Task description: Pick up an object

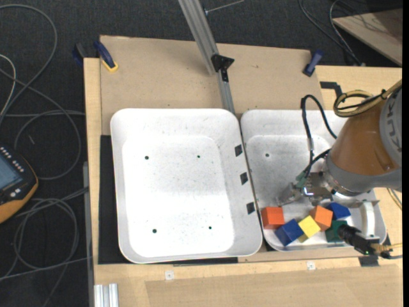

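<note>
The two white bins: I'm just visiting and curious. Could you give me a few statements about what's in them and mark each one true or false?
1. The coloured blocks lie in the right white bin. True.
2. The blocks are spread evenly over the whole bin floor. False: they are bunched in the near corner, close to the front rim.
3. The red-orange cube sits at the left end of the cluster. True.
4. The small yellow cube lies in the left white bin. False: it lies in the right bin, next to the blue block.
5. The grey arm with the orange band hangs over the right bin. True.
</note>
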Robot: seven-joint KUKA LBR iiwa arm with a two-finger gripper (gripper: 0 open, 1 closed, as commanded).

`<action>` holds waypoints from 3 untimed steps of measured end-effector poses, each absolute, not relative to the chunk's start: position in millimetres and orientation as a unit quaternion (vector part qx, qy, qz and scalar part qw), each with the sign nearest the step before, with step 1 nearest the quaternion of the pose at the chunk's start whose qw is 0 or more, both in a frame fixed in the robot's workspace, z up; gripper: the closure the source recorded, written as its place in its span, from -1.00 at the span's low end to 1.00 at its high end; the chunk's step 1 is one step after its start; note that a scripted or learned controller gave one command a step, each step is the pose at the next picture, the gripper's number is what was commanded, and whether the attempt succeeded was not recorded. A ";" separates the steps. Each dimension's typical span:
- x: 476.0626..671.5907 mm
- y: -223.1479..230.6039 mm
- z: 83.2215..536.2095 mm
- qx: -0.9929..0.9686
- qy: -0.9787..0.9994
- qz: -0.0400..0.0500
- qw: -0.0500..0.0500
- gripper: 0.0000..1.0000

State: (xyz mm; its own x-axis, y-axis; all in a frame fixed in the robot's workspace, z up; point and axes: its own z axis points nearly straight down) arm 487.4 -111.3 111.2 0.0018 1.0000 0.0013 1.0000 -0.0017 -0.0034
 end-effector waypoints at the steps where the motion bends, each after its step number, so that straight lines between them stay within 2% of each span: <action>1: 487.8 -110.8 99.1 -0.707 -0.707 0.000 0.001 -1.00; 2: 488.5 -110.5 110.2 -0.707 -0.707 -0.001 0.000 1.00; 3: 494.1 -110.0 153.7 -0.707 -0.708 -0.002 -0.003 1.00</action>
